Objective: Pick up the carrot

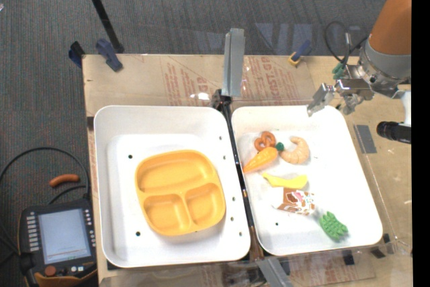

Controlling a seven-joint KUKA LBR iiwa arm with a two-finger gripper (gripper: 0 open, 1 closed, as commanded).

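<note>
The carrot (262, 159) is orange with a small green top. It lies tilted in the right bin (342, 165), near the bin's left wall. The green end points toward a croissant (296, 150). My gripper (334, 103) hangs above the right bin's far right corner, well up and to the right of the carrot. Its two fingers stand apart, open, with nothing between them.
A pretzel (265, 140) touches the carrot's far side. A yellow piece (285, 180), a small printed box (297, 201) and a green toy (332, 226) lie nearer the front. The left bin (107, 128) holds a yellow divided plate (180, 191). A metal post (233, 67) stands between the bins.
</note>
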